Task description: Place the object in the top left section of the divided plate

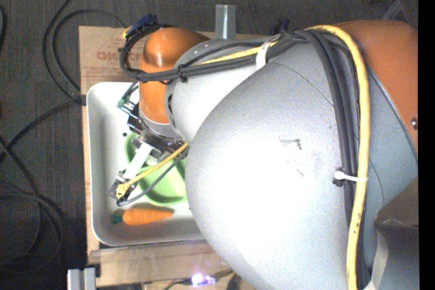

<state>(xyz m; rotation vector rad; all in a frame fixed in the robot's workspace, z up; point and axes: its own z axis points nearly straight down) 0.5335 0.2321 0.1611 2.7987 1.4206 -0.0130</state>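
Dark carpet strewn with cables surrounded the worktop (102,54), where the grey arm (285,159) hid most of the white bin (102,146). The green divided plate (166,183) sat near the bin's front edge, half covered. A carrot (146,216) lay beside it. The jaws' state couldn't be told; a blind grasp might miss the carrot.
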